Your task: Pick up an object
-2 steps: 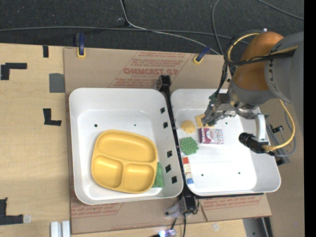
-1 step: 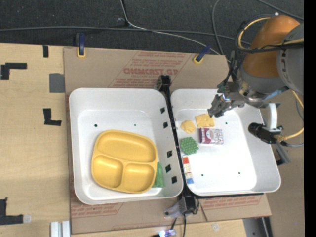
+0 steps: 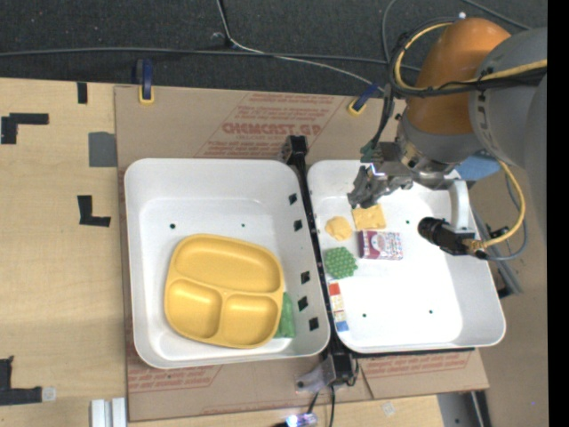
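My gripper (image 3: 370,188) hangs over the back left part of the right bin (image 3: 444,327). Just in front of it and slightly below lies a flat yellow square block (image 3: 370,217). A small pale yellow piece (image 3: 339,229) sits to that block's left. A purple and white box (image 3: 380,245) lies in front of the block, and a round green bumpy object (image 3: 339,261) rests beside the box. A thin red, white and blue item (image 3: 335,303) lies along the bin's left wall.
The left bin (image 3: 151,194) holds a yellow divided plate (image 3: 222,290) with a green item (image 3: 286,317) at its right edge. A black clip (image 3: 294,149) sits where the bins meet at the back. A black cylinder (image 3: 438,232) on the arm overhangs the right bin.
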